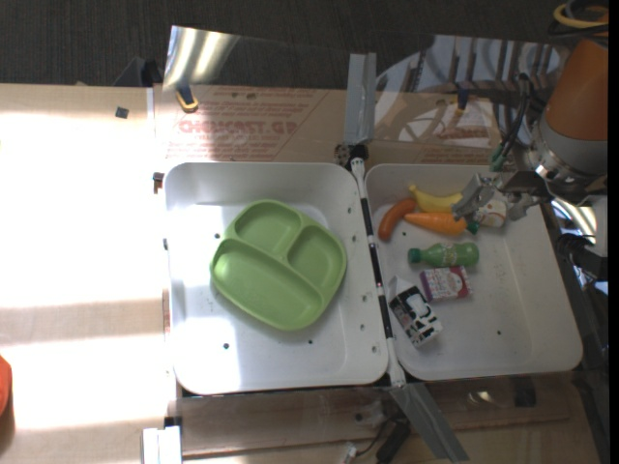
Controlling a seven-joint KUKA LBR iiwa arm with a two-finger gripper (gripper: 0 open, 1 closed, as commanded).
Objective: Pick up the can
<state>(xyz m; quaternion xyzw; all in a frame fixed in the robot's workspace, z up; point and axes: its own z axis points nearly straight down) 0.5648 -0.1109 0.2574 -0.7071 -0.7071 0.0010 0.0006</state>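
Gripper (481,204) low beside carrot (437,223)

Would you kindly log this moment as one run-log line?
task: pick up can | gripper: over right bin, by carrot | can: lying at bin's left wall, untouched | status: not grasped

plate (279,276) in left bin (193,356) (can (416,316) right)

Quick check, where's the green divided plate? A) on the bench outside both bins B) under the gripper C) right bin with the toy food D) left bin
D: the green divided plate lies flat in the left bin, while the can, the bottle and the carrot sit in the right bin.
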